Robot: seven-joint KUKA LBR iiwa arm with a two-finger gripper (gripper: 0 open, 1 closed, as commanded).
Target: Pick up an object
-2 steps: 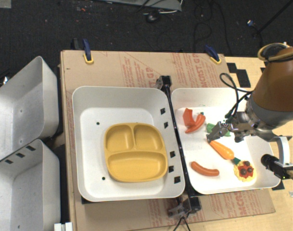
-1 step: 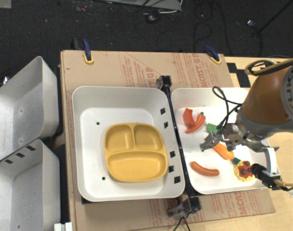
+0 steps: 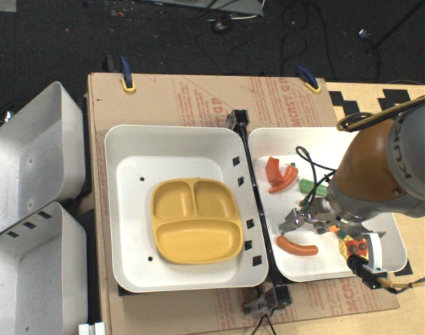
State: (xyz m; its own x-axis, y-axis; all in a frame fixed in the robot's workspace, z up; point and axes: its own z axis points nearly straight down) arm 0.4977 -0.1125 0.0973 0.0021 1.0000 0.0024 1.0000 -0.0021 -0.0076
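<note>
End effector point(image 3: 303, 220) hovers over right bin point(image 3: 285, 139) on cardboard-topped bench point(image 3: 198, 96).

Arm point(image 3: 400, 159): grey rounded housing, broad glossy orange band point(image 3: 366, 166) above the wrist. Part of the black "KUKA" lettering shows on the grey shell near the frame edge. Black cable point(image 3: 311, 160) loops off the wrist; a yellowish-sheathed cable point(image 3: 369, 118) arcs over the top. Gripper point(image 3: 301, 218): small, dark grey metal, angular. Exposed hardware and wiring cluster under the wrist.
</note>
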